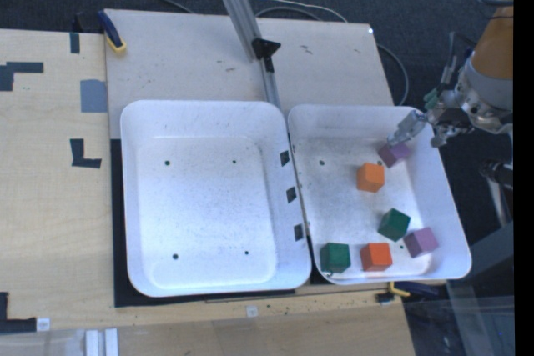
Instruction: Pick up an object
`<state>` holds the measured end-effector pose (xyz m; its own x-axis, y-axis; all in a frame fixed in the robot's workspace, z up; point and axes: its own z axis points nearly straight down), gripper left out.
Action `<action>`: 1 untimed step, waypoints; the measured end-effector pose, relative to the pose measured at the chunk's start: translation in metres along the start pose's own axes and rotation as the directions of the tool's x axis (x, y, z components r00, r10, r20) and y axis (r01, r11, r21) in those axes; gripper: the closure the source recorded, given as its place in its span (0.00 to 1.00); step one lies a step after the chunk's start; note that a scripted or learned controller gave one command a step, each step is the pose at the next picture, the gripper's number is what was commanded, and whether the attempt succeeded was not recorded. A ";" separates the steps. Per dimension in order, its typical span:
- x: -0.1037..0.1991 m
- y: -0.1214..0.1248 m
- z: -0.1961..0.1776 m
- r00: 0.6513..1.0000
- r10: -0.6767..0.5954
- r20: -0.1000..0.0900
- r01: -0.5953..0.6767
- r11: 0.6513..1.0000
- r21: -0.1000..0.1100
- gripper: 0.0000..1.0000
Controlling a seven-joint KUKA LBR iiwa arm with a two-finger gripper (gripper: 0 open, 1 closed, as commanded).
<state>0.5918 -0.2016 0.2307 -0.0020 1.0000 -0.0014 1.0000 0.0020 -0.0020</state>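
Note:
My gripper reaches in from the right over the upper right part of the right bin. Its tip sits right above a purple block, and I cannot tell whether it touches or holds that block. Just below and left lies an orange block. Lower in the same bin are a green block, a second purple block, another orange block and a second green block.
The left bin stands beside the right one, their rims meeting in the middle. A slanted metal rail crosses the back of the bench. The arm's orange band is at the right edge.

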 end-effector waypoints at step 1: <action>-0.006 0.007 0.122 1.000 -0.001 -0.001 0.001 1.000 -0.004 0.00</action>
<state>0.5983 -0.2079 0.1083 -0.0028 1.0000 -0.0007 1.0000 0.0028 0.0020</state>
